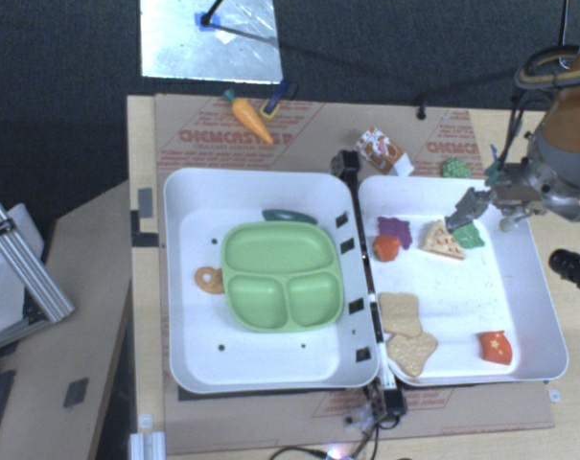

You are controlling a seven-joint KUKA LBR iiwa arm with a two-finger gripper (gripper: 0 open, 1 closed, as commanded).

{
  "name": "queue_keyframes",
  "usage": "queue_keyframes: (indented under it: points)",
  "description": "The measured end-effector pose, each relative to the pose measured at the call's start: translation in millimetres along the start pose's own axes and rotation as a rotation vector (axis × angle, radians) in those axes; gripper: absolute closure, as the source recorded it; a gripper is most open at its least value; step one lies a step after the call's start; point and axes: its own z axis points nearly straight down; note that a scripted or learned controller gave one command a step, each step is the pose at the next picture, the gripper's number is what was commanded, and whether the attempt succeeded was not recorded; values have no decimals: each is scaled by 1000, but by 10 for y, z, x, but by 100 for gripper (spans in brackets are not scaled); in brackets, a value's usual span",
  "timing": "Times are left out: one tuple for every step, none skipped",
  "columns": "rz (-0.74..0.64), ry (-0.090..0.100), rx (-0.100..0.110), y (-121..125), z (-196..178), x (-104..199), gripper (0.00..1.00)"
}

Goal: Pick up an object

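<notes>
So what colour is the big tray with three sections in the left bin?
The tray is light green, seen clearly in the camera view.

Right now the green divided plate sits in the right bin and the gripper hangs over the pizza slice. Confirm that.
Not quite. The camera view shows the green divided plate in the left bin, not the right bin. The rest holds: the gripper hangs over the right bin just above the pizza slice.
</notes>
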Motion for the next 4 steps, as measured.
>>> queue_keyframes:
  points:
    - [-2, -2, -11, 18, -60, -1, 0]
    - [0, -1, -8, -43, 530, -11, 0]
    - [0, -1, -8, -31, 962, -64, 0]
    - [0, -1, -8, 35, 1562, -74, 0]
